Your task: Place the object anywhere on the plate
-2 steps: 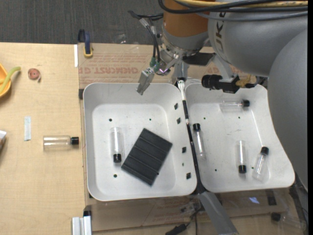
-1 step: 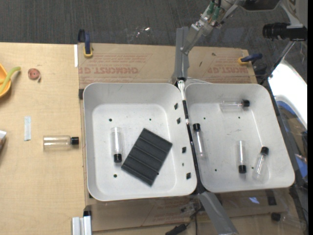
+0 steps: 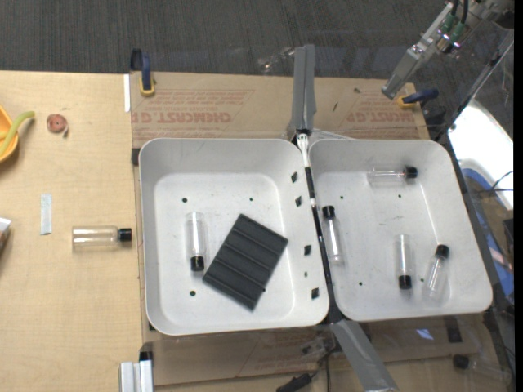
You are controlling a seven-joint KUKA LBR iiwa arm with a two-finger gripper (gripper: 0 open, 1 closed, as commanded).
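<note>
— Up at the far right corner, we saw the end effector (image 3: 415, 68) hanging clear of both bins; its fingers we could not judge.

— And our object?

— A vial (image 3: 403, 260) lay in the right bin (image 3: 466, 219), below it, long axis front-to-back; the dark ridged plate (image 3: 245, 261) lay leftward.

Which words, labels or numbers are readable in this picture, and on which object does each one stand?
"CHEMCAST GP", red print seen upside down, on the left cardboard sheet behind the bins.
The same red print on the right cardboard sheet, partly hidden and too blurred to read with certainty.
Vials: no readable label.
</note>
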